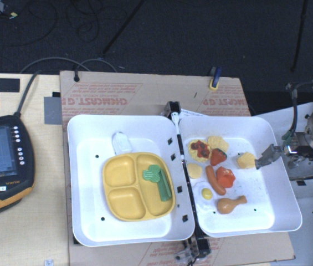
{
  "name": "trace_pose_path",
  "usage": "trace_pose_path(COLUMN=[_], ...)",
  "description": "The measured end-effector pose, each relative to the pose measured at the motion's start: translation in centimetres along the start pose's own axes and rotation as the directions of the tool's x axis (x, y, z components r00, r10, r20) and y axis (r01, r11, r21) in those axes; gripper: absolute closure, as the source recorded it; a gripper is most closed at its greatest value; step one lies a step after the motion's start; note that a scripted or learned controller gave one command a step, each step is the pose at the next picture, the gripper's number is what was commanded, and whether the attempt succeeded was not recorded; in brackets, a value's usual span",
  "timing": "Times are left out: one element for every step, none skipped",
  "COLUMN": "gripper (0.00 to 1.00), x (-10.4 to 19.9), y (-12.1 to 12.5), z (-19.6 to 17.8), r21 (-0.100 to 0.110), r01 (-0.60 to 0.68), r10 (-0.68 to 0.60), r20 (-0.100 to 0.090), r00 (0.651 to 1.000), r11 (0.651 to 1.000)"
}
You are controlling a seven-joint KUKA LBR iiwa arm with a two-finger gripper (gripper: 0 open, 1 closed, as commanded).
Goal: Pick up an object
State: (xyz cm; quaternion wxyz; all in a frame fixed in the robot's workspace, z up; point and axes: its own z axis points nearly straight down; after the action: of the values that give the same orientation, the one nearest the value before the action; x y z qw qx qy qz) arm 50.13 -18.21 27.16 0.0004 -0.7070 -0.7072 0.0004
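The right white bin [281,215] holds several toy foods: a red strawberry [217,157], a yellow lump [246,160], a red pepper [226,177], an orange sausage [214,182], a brown drumstick [231,204], a small yellow round piece [206,193] and a pizza-like piece [199,148]. My gripper [266,157] reaches in over the bin's right rim, just right of the yellow lump and a little apart from it. Nothing shows in its grasp.
The left bin [84,215] carries a yellow divided plate [124,195] with a green toy [158,182] on it, and a clear item [122,143] behind. A black-and-orange control pendant [1,159] lies far left. Cardboard [145,96] underlies both bins.
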Motion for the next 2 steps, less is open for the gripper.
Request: trace_pose_path(gripper=[1.0, 1.0], x=[-0.1, 5.3], y=[0.0, -2.6], z=[-1.0, -3.6], r21=[0.002, 0.0], r01=[0.0, 0.005], r10=[0.0, -0.005], r20=[-0.001, -0.003], r00=[1.0, 1.0], r11=[1.0, 1.0])
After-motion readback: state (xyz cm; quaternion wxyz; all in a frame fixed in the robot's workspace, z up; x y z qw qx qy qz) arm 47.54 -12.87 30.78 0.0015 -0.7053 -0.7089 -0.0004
